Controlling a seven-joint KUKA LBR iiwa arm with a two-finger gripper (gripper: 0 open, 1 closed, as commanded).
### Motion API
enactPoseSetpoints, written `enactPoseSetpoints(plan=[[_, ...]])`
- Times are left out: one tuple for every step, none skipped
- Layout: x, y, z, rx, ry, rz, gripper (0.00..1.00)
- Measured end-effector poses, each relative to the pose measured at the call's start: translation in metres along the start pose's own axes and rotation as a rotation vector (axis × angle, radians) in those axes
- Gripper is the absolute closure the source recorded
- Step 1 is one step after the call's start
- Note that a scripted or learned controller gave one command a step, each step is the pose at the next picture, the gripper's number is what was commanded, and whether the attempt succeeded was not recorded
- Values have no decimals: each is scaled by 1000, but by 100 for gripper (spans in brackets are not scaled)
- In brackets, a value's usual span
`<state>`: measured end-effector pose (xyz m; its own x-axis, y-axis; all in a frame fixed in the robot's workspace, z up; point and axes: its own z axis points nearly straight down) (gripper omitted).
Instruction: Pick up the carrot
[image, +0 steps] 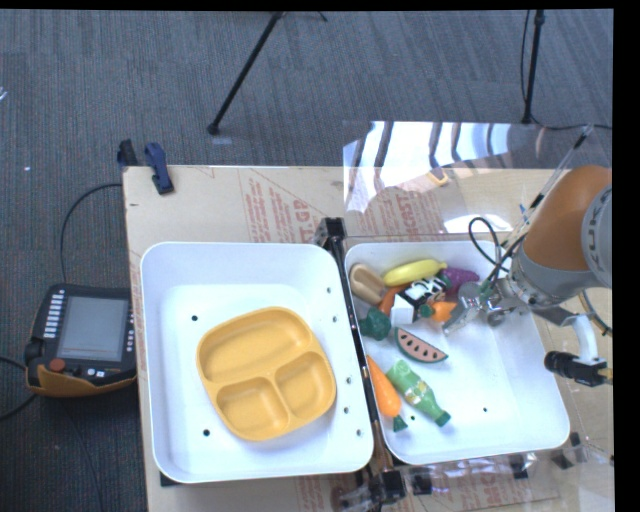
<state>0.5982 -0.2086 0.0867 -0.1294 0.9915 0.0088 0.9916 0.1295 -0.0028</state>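
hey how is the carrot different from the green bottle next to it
The carrot is orange and tapered; the green bottle has a white label and a narrow neck. The carrot lies against the right bin's left wall; the bottle lies further in. Both lie flat in the right bin, side by side.

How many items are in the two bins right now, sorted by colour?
Yellow: 2, divided plate in the left bin, banana
Orange: 1, carrot
Green: 2, bottle, small dark green piece
Red: 1, watermelon slice
Purple: 1, piece
Brown: 1, piece
Black and white: 1, piece
Total: 9 that I can tell apart
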Motion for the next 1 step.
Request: enactPoseSetpoints(plan=[[-1,0,-10,-1,-2,0,100]])
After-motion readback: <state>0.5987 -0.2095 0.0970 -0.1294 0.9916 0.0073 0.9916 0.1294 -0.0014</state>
